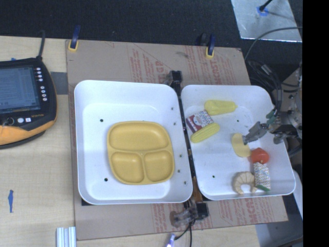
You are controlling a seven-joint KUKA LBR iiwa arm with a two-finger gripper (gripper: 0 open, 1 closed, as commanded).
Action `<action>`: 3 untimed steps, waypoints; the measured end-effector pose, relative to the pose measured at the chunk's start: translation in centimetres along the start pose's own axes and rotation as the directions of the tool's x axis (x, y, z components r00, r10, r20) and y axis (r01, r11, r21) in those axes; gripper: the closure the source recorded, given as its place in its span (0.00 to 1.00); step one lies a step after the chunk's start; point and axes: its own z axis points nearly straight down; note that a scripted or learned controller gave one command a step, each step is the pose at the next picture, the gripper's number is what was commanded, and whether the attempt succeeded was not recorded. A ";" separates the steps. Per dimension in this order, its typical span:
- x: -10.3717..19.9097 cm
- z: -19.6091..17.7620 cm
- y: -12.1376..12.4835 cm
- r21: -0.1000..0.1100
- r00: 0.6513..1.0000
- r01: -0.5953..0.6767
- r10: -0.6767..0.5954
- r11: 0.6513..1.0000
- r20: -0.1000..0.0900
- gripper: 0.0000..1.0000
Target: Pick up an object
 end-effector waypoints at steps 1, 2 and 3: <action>-4.5 7.0 4.0 0.002 1.000 -0.001 0.001 1.000 0.001 0.00; -1.9 15.8 4.9 0.001 1.000 0.001 -0.001 1.000 0.001 0.00; -5.4 4.8 13.6 -0.004 1.000 -0.001 0.001 1.000 0.001 0.00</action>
